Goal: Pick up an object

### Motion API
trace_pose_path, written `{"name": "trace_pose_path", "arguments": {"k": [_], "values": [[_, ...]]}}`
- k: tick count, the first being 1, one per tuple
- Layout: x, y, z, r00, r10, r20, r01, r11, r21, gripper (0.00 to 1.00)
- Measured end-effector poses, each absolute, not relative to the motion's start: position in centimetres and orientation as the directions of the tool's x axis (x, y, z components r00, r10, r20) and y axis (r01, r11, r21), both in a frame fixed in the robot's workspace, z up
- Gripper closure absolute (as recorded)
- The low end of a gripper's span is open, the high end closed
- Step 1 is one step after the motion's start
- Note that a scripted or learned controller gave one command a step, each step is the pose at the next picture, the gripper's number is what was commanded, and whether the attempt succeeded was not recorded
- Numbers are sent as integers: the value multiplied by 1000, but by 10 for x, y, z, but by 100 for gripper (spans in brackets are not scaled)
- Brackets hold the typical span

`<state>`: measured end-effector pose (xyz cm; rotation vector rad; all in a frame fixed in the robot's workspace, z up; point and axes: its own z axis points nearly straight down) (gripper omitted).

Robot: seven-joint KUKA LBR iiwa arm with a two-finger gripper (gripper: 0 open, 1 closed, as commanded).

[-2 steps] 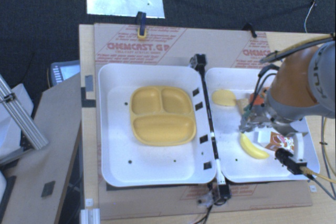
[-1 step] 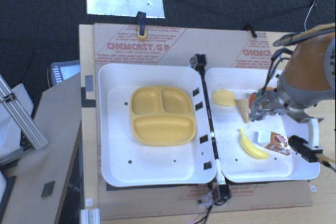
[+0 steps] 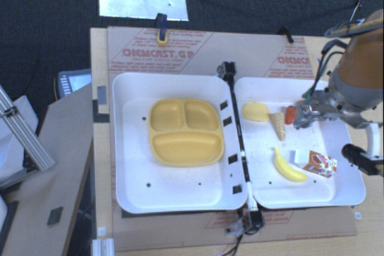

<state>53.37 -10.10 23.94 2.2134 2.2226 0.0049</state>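
The right bin [image 3: 342, 189] holds a yellow banana [image 3: 288, 167], a small brown and white carton [image 3: 318, 163], a pale yellow round piece [image 3: 256, 111], a tan cone [image 3: 278, 125] and a small red object [image 3: 291, 115]. My gripper [image 3: 304, 116] hangs over the upper right part of this bin, right beside the red object and just right of the cone. The view is too small and blurred there to tell whether anything sits between the fingers.
The left bin [image 3: 132, 189] holds a yellow divided plate [image 3: 183, 132]. A black divider with clips [image 3: 235, 135] runs between the bins. The arm [image 3: 360, 69] enters from the right over the bin's edge. A black part [image 3: 360, 159] sticks out at the right rim.
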Motion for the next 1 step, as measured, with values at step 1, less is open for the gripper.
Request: {"name": "trace_pose_path", "arguments": {"k": [1], "values": [[534,-49,227,-8,1000,1,1000,8,2,100]]}}
